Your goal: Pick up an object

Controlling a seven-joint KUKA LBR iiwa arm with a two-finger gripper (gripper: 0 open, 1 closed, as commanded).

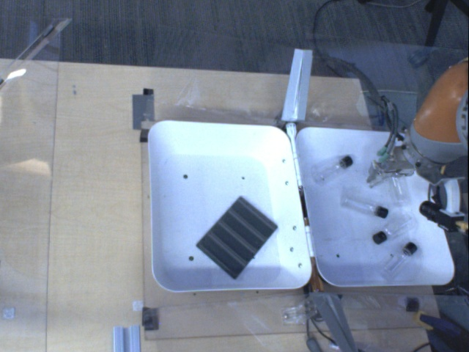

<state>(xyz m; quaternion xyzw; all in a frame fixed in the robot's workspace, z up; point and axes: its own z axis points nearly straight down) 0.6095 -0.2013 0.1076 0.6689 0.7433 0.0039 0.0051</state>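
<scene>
Several clear vials with black caps lie in the right bin [330, 266]: one vial [333, 167] at the upper left, another vial [364, 206] in the middle, and two more vials [399, 257] toward the lower right. A dark ribbed rectangular block [237, 237] lies at a slant in the left bin [168, 196]. My gripper [384, 171] hangs over the right bin's upper right part, beside the vials, below the orange band [442, 116] of the arm. Nothing shows clearly in its grasp.
A metal bar [297, 86] stands at the back between the bins. One more clear vial [296, 315] lies on the bench in front of the bins. Cables [344, 64] run behind the right bin. A black clamp [145, 107] sits at the left bin's back corner.
</scene>
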